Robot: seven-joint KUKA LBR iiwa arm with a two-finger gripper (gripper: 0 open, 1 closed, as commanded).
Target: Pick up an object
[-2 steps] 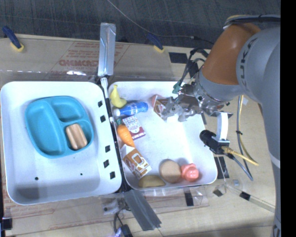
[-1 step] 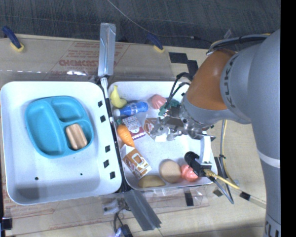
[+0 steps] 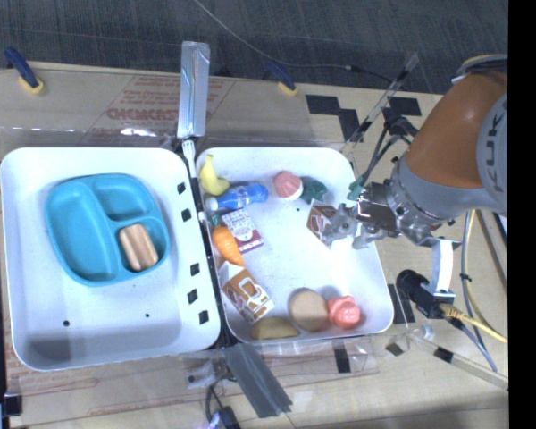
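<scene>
The right bin (image 3: 362, 266) holds a yellow banana (image 3: 213, 175), a blue bottle (image 3: 243, 195), a pink ball (image 3: 288, 184), a dark green piece (image 3: 315, 189), an orange carrot (image 3: 226, 244), a small red and white packet (image 3: 247, 231), an orange and white carton (image 3: 247, 295), a tan round item (image 3: 308, 308), a pink toy (image 3: 344, 312) and a pale yellow item (image 3: 275, 329). My gripper (image 3: 339, 228) reaches in over the bin's right side. Its tip sits right against a small brown packet (image 3: 319, 221). Whether the packet is gripped is unclear.
The left bin (image 3: 36, 329) carries a blue divided plate (image 3: 89, 231) with a brown hot dog bun (image 3: 138, 246) in one compartment. A metal bar (image 3: 193, 88) stands behind the divide between the bins. Cables (image 3: 447, 302) hang at the right of the bench.
</scene>
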